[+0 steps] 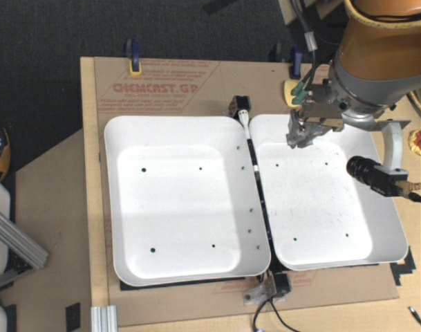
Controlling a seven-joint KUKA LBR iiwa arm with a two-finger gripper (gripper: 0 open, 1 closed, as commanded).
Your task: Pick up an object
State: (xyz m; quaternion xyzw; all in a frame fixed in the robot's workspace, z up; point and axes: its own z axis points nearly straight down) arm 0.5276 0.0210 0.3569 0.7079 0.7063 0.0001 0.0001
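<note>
The grey arm (376,54) with its orange band comes in from two o'clock and hangs its pincer (301,141) over the far edge of the right bin (321,247), toward twelve o'clock of that bin; whether the pincer is wide or narrow I cannot tell. No object to pick up is visible in the right bin or the left bin (175,261); both sit side by side on the brown tabletop (92,116).

Red print "CHEMCAST GP" legible on brown board (165,87) under the bins, smaller red lines around it too small to read
</note>
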